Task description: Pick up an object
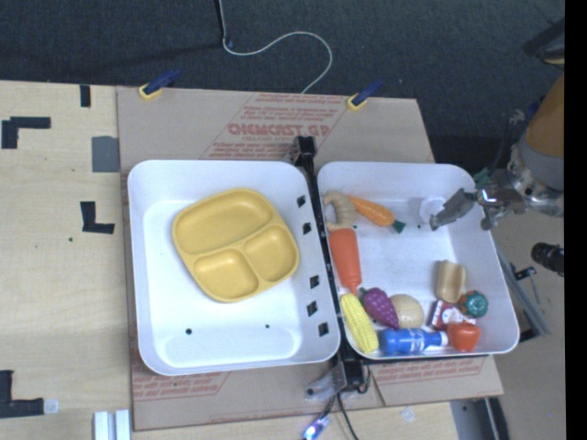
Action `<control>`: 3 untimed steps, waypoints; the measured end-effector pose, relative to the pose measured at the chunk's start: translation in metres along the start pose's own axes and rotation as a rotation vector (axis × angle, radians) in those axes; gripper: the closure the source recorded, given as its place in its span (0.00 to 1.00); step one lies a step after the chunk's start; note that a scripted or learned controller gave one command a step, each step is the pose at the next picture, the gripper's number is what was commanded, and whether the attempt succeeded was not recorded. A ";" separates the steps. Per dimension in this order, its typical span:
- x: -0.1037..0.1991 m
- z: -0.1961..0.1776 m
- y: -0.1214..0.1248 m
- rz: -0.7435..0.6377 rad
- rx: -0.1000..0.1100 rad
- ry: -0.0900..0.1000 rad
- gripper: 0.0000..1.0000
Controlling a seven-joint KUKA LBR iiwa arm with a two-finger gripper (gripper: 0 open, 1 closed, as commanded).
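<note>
The right white bin [404, 174] holds several toy foods. A small carrot [371, 211] lies by a beige piece [337, 207] at the back left, and a long orange carrot [346, 257] lies along the left wall. At the front sit a corn cob [359, 323], a purple piece [379, 306], a blue bottle [410, 341], a tan piece [448, 280] and a red tomato [465, 336]. My gripper [466, 213] hangs over the bin's back right corner, open, with nothing between its fingers. The nearest toy is the tan piece, below it in the view.
The left white bin [147, 246] holds a yellow divided plate [235, 242]. Black clips join the bins along the middle wall [314, 246]. A white cable [275, 39] loops behind the cardboard sheet. The middle of the right bin's floor [404, 255] is bare.
</note>
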State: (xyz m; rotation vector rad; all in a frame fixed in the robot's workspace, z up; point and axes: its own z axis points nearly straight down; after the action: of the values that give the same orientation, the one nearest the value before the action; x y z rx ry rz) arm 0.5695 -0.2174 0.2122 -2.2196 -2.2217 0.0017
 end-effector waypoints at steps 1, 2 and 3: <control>0.000 -0.010 0.000 -0.001 0.000 0.000 1.00; 0.062 -0.084 -0.063 -0.003 -0.001 0.002 1.00; 0.110 -0.081 -0.087 -0.004 0.002 0.002 1.00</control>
State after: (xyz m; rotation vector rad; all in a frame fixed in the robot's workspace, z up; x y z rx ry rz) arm 0.4826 -0.1075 0.2932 -2.2126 -2.2240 0.0015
